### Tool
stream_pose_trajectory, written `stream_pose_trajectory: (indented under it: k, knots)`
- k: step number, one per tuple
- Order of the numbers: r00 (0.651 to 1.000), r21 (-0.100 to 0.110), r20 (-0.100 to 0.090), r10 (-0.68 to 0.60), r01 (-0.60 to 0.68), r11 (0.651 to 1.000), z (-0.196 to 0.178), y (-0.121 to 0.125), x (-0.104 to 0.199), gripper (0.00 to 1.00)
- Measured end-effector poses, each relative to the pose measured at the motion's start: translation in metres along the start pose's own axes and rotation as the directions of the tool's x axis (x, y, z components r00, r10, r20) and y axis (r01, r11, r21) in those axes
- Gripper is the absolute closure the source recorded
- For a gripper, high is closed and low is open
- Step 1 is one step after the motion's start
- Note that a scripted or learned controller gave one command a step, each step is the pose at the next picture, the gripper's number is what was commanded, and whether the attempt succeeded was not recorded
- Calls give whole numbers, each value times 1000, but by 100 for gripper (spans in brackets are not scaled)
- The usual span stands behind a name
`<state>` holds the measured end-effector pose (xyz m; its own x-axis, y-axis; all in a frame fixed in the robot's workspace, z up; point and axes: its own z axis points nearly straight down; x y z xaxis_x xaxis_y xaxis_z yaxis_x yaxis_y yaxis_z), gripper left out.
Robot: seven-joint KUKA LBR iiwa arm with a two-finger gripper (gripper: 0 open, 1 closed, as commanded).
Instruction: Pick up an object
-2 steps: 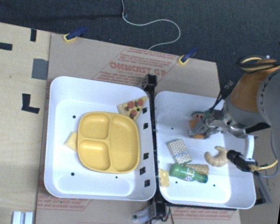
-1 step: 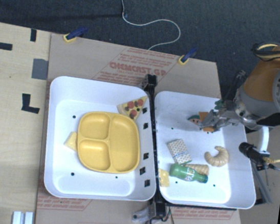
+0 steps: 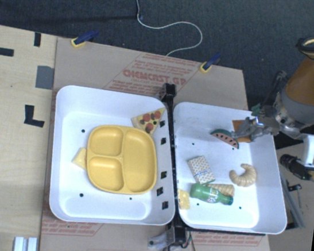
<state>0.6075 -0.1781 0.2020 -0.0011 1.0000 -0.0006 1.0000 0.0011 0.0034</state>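
My gripper (image 3: 251, 126) hangs over the far right corner of the right bin (image 3: 271, 220), at the end of the grey and orange arm (image 3: 307, 85). Just beside its tip lies a small orange-brown piece (image 3: 241, 130), and I cannot tell whether the two touch. A watermelon slice (image 3: 226, 139) lies a little to the left of it. Nearer the front are a croissant (image 3: 244, 175), a checkered cracker (image 3: 201, 169), a green bottle (image 3: 211, 194) lying on its side and a tan cone (image 3: 222, 188) against it.
The left bin (image 3: 70, 104) holds a yellow divided plate (image 3: 122, 159), a pizza slice (image 3: 149, 121) at its far right corner and a yellow wedge (image 3: 79, 156) tucked under the plate's left side. A small yellow piece (image 3: 183, 199) lies by the right bin's front left rim.
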Motion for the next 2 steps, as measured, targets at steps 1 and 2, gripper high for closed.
stream_pose_trajectory:
  k: [1, 2]
  knots:
    - [1000, 2, -1, -1, 1, 1000, -24, 1, 1, 100]
    - [1000, 5, -2, -4, 4, 1000, -32, 1, 51, 100]
